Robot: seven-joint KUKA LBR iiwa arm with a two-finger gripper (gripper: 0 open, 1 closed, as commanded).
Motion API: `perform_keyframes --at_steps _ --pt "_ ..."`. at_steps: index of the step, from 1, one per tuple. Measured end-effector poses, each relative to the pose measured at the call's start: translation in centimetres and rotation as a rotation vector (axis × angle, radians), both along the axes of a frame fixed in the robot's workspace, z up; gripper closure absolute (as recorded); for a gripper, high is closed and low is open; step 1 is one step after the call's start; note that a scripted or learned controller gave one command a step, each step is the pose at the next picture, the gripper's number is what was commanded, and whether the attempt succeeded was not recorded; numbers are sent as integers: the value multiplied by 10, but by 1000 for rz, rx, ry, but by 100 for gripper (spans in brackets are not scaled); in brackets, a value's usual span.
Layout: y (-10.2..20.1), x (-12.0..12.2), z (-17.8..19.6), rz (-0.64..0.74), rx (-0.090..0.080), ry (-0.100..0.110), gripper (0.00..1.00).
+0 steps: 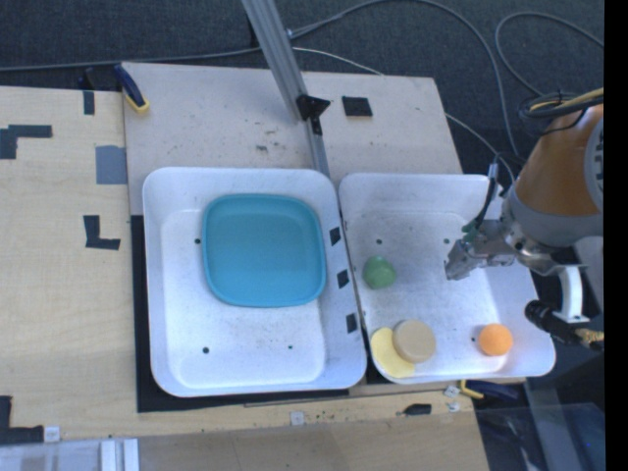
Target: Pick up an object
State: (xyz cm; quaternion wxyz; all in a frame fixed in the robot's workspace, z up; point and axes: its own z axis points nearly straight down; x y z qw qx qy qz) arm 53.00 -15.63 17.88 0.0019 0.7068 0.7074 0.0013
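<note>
Lying along the right bin's (pixel 432 189) near edge: yellow disc (pixel 384 354), tan puck (pixel 414 340), orange ball (pixel 496 339) toward the near-right corner. Farther in, green ball (pixel 379 272) beside the left wall. Hovering by the right edge, gripper (pixel 461 263), grip impossible to tell; blue plate (pixel 263 249) in the left bin (pixel 172 361).

The two white bins (pixel 167 263) are looking like smooth plastic, speckled with dark scuffs. The blue plate (pixel 263 249) is looking smooth, matt plastic. The bench (pixel 59 292) is showing pale wood grain. The slanted bar (pixel 280 57) is shining like grey metal. The orange ball (pixel 496 340) is looking smooth, and the green ball (pixel 380 273) maybe a little fuzzy.
</note>
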Motion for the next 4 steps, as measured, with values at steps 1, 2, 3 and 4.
perform_keyframes --at_steps 1,2,3,4 --pt "-10 -2 51 -1 0 1 100" --pt "-6 -5 111 0 0 0 100" --pt "53 4 97 3 2 5 100" --pt "99 23 88 2 2 6 100"
